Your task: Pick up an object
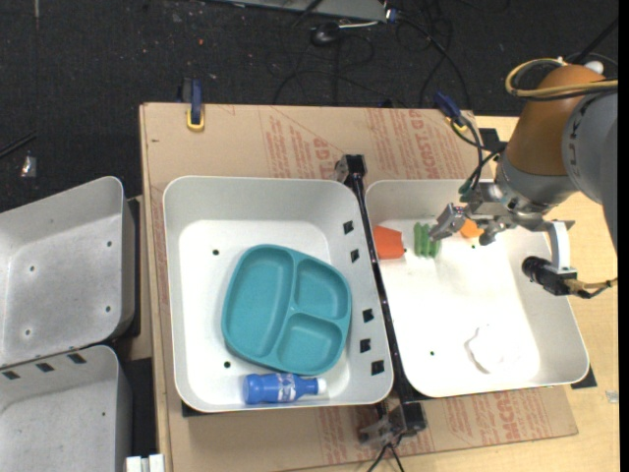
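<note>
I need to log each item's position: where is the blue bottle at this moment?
In the camera view, the blue bottle lies on its side in the left bin, along the near wall, just below the teal divided plate.

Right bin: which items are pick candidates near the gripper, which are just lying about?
Job-relevant: gripper; green ridged block; orange wedge-shaped block; small orange piece.
Lying about: white crumpled object; teal divided plastic plate; blue plastic bottle.

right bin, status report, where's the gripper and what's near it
Gripper low over right bin, far end. Green object and orange block beside it, nothing visibly held. White object near front.
</note>
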Tool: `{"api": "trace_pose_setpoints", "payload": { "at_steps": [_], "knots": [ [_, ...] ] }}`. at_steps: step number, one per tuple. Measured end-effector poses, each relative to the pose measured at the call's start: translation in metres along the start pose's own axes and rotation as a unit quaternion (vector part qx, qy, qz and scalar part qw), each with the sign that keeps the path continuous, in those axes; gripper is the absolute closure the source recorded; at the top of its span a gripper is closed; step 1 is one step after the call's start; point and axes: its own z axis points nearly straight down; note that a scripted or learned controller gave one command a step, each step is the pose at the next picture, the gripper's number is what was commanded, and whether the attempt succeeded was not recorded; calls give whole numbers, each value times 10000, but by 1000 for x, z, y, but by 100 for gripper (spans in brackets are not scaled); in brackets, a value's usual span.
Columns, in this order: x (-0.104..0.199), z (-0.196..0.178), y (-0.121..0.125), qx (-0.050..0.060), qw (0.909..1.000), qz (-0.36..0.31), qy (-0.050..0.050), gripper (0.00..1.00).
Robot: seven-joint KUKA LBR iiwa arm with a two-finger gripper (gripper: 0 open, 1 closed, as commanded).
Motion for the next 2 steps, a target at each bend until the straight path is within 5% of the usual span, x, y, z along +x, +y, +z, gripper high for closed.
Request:
{"api": "trace_pose_setpoints", "payload": {
  "at_steps": [1,2],
  "knots": [
    [0,-14,2,-40,10000,-6,-9,100],
    [-3,-58,2,-56,10000,-1,-12,100]
  ]
}}
